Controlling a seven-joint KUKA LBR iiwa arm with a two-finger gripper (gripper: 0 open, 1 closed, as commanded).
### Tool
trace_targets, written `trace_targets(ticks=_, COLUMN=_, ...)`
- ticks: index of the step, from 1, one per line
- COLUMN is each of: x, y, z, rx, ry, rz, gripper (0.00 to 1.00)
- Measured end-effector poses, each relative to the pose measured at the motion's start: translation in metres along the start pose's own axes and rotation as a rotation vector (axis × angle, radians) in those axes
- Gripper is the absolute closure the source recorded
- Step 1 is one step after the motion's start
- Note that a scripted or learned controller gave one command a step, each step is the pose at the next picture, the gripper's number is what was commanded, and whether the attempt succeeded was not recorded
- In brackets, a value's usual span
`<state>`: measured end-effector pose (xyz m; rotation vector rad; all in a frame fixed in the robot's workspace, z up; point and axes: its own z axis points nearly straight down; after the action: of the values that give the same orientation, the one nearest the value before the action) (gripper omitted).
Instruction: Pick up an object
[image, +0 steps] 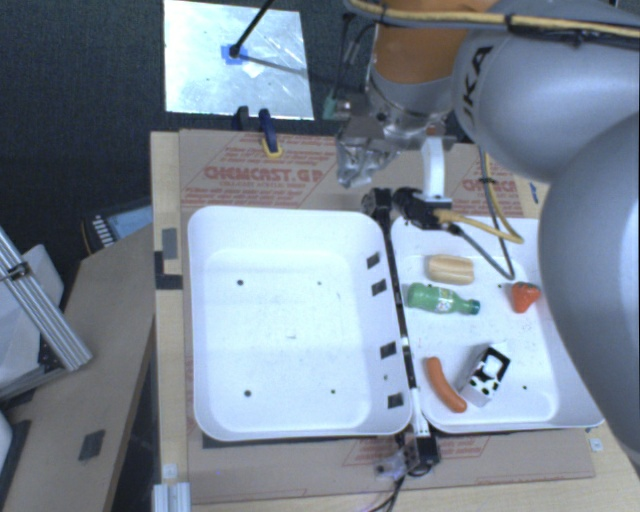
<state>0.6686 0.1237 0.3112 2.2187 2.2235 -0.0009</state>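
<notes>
From the overhead camera, the gripper (358, 165) hangs above the cardboard sheet (255, 170) just beyond the far rims of the two bins, and I cannot tell how it is set from this angle. Nothing is in it. Everything worth taking lies nearer the camera than the gripper and off toward the arm's side, in the right bin (530, 405): a bread roll (449, 268) closest, then a green bottle (441, 299), a small red-orange piece (523, 296), a sausage (444, 384) and a black-and-white box (486, 374) farthest off. The left bin (290, 320) sits below the gripper in the picture. My worry is the bottle and sausage: both are round and lying down, so a slightly off-centre pinch would likely roll them aside. The clips along the wall between the bins could also catch a low approach. The bins rest on printed cardboard over a bench, with a shiny foil sheet (235, 60) beyond.
</notes>
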Motion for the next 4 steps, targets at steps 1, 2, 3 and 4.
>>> trace_targets(ticks=1, x=0.032, y=-0.011, z=-0.031, rx=-0.004, ry=0.003, rz=-0.005, gripper=1.0)
trace_targets(ticks=2, x=0.097, y=-0.051, z=-0.128, rx=-0.012, ry=0.009, rz=-0.01, gripper=1.0)
trace_targets(ticks=3, x=0.083, y=-0.065, z=-0.07, rx=0.003, ry=-0.001, rz=0.002, gripper=1.0)
trace_targets(ticks=4, x=0.108, y=-0.094, z=-0.197, rx=-0.015, ry=0.009, rz=-0.006, gripper=1.0)
